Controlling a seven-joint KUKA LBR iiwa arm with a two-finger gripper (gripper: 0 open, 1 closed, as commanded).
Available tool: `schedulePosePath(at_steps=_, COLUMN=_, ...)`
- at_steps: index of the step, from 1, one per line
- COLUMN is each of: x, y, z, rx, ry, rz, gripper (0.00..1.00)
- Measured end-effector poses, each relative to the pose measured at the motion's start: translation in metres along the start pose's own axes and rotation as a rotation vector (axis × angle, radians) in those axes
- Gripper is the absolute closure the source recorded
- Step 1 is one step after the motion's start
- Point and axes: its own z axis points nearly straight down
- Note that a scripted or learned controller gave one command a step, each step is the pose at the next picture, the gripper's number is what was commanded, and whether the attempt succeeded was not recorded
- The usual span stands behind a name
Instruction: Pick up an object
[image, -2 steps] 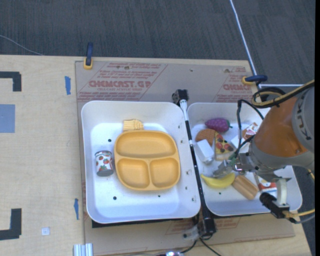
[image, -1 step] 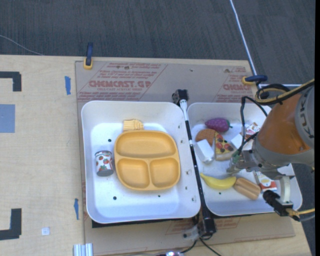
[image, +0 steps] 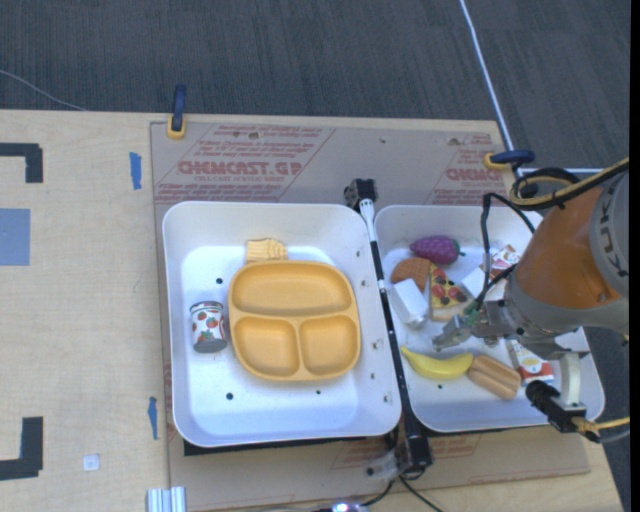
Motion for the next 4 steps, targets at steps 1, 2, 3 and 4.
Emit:
schedulePosePath(at_steps=1, x=0.004, y=-0.015, z=0.011, rx=0.006, ry=0.011, rz=-0.006, gripper=0.00)
schedulePosePath(at_steps=2, x=-0.001, y=-0.013, z=0.000, rx=-0.002, ry=0.001, rz=0.000, gripper=1.00)
schedulePosePath(at_steps=3, x=0.089, y=0.053, z=-0.084, rx=0.024, ry=0.019, rz=-0.007, gripper=1.00)
schedulePosePath(at_steps=4, x=0.088, y=0.052, z=-0.084, rx=0.027, ry=0.017, rz=-0.006, gripper=0.00)
